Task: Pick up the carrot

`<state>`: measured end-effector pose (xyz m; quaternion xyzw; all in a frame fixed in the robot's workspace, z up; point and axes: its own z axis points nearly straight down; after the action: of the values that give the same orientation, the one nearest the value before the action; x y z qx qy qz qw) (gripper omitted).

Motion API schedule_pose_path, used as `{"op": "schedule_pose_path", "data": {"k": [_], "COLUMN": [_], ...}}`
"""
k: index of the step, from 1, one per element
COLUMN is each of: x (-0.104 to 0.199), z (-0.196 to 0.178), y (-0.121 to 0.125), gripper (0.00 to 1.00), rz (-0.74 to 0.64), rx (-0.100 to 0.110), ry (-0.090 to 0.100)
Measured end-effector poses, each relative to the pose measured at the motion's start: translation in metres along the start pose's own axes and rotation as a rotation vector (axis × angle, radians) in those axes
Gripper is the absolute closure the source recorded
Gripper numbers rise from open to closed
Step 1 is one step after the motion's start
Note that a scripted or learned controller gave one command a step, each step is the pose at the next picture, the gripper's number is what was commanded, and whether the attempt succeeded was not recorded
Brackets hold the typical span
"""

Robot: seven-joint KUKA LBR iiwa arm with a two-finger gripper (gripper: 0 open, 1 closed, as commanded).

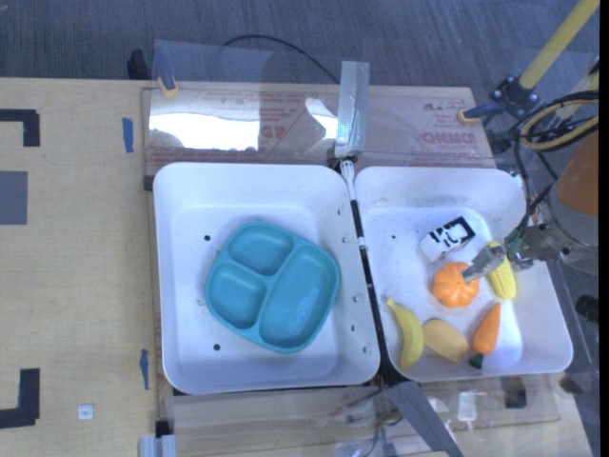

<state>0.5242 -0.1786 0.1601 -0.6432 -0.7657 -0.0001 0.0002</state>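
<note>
The carrot (487, 328) is small and orange with a green end. It lies near the front right of the right bin (400, 208), pointing toward the front edge. My gripper (487, 263) reaches in from the right and hovers over the bin's middle right, above a yellow corn cob (502, 281) and beside an orange round fruit (454, 287). The gripper is behind the carrot, apart from it, with nothing of the carrot in it.
A banana (407, 331) and a yellow lemon-like piece (445, 340) lie left of the carrot. A white block with black marks (447, 236) sits further back. The left bin (181, 255) holds a teal divided plate (274, 285). Cables and a yellow pole stand at the far right.
</note>
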Motion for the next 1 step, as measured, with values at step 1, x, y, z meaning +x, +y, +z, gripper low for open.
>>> {"op": "schedule_pose_path", "data": {"k": [1], "x": [-0.0054], "z": [0.0732], "y": [-0.0446], "gripper": [0.00], "rz": [-0.154], "rx": [-0.005], "ry": [-0.002]}}
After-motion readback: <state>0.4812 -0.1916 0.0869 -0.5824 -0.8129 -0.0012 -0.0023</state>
